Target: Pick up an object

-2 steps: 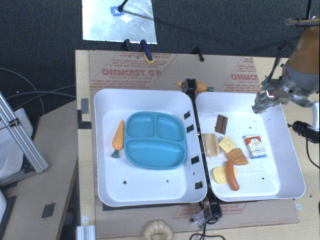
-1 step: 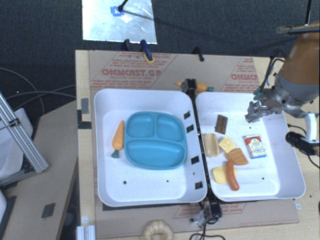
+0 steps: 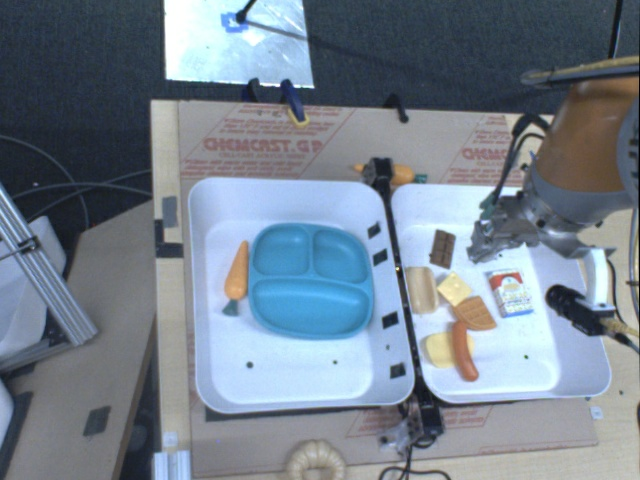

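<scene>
The brown board point(image 3: 270, 138) under the bins reads "CHEMCAST GP" in red — repeated, partly cut off, at its right.

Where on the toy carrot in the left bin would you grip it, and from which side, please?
Grip the carrot across its orange body near the middle, coming straight down from above. It lies flat and alone on the left bin floor beside the blue divided plate, so close the fingers across its narrow width.

Bright, even overhead light; glare on the foil sheet point(image 3: 238, 26), soft shadows, slightly grainy, arm point(image 3: 590, 148) mildly blurred.
</scene>
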`<control>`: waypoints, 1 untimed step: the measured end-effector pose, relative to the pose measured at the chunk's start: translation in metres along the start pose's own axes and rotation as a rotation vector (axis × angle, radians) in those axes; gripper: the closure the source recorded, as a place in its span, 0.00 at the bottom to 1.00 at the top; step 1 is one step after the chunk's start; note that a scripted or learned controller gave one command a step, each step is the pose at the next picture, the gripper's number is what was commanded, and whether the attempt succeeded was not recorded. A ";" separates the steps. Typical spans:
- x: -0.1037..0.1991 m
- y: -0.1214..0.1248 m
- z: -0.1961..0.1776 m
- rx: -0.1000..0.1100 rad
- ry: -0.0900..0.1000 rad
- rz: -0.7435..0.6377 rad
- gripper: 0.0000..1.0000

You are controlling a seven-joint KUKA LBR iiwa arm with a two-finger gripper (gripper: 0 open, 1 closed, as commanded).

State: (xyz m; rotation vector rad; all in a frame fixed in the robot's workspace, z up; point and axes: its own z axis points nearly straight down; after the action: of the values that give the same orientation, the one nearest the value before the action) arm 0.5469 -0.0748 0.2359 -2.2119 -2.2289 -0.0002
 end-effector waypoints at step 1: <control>0.000 -0.009 0.020 -0.001 -0.001 0.006 1.00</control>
State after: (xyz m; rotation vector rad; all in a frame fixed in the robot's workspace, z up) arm 0.5379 -0.0752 0.2156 -2.2198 -2.2231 0.0002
